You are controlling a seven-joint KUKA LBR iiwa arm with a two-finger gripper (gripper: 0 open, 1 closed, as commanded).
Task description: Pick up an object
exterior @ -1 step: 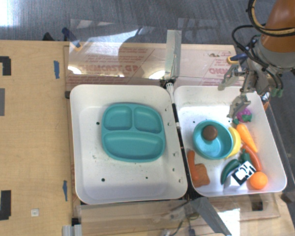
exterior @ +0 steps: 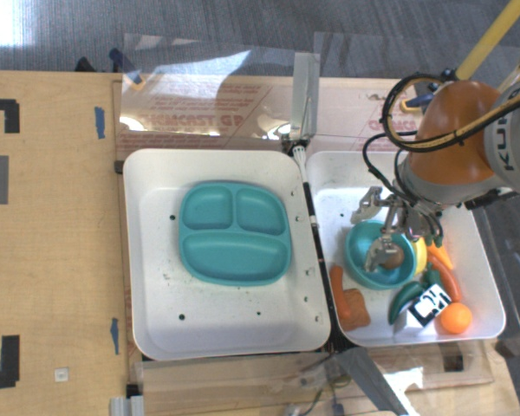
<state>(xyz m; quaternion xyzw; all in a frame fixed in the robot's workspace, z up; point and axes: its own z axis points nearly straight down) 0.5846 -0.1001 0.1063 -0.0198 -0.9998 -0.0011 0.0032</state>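
over the right bin (exterior: 485, 232) the gripper (exterior: 390, 237) hung low above a teal bowl (exterior: 373, 263), its metal fingers spread fairly wide and nothing between them. bowl sat mid-bin, crowded by a yellow piece (exterior: 419, 251), a carrot (exterior: 445, 269), an orange ball (exterior: 456, 319), a dark green item with a black-and-white tag (exterior: 420, 302), and a brownish-orange lump (exterior: 352, 306) by the divider. likely lined up on the bowl's rim, the easiest edge to pinch. left bin (exterior: 147, 232) carried a teal divided plate (exterior: 236, 232), well apart from the arm.
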